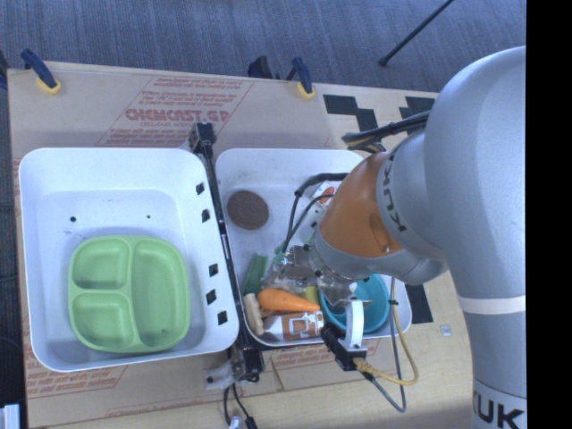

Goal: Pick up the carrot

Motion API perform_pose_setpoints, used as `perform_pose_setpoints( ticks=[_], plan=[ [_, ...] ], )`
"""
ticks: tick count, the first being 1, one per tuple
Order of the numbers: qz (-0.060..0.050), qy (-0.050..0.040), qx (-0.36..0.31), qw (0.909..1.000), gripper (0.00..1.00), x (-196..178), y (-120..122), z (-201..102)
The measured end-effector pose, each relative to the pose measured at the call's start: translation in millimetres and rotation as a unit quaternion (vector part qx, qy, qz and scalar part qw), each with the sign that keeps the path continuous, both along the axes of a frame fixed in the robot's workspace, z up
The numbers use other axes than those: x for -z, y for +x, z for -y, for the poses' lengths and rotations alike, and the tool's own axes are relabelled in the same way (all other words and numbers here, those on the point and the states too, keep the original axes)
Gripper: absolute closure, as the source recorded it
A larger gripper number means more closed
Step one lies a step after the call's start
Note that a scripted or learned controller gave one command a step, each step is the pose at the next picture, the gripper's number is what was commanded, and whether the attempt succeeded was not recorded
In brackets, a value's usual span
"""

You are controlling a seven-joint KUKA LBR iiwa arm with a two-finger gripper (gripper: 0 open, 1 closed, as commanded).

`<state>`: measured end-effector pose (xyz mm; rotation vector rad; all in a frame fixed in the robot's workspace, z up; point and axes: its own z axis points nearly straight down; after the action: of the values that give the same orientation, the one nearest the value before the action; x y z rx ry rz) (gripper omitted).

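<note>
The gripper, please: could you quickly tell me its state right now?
Gripper: low over the carrot in the right bin; state cannot be told.

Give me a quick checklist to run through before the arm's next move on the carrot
1. Carrot located, at the near edge of the right bin: ok.
2. Hand over the carrot's area: ok.
3. Carrot seen between the fingers: cannot tell.
4. Carrot free of neighbours: not ok; a blue bowl, a green item and a pale item crowd it.
5. Brown disc out of the way: ok.
6. Green divided plate in the left bin, apart from the work: ok.
</note>
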<state>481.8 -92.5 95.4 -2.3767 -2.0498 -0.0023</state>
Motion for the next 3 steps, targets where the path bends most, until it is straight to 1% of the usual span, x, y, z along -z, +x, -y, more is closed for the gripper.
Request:
perform_pose_setpoints(
  ticks=[2,3],
  plan=[
    [-0.003,0.0029,-0.009,1.0000,1.00,-19.1,2.1,-1.2],
    [0.005,-0.0032,-0.010,0.9999,1.00,1.3,-0.9,-2.1]
  ],
)
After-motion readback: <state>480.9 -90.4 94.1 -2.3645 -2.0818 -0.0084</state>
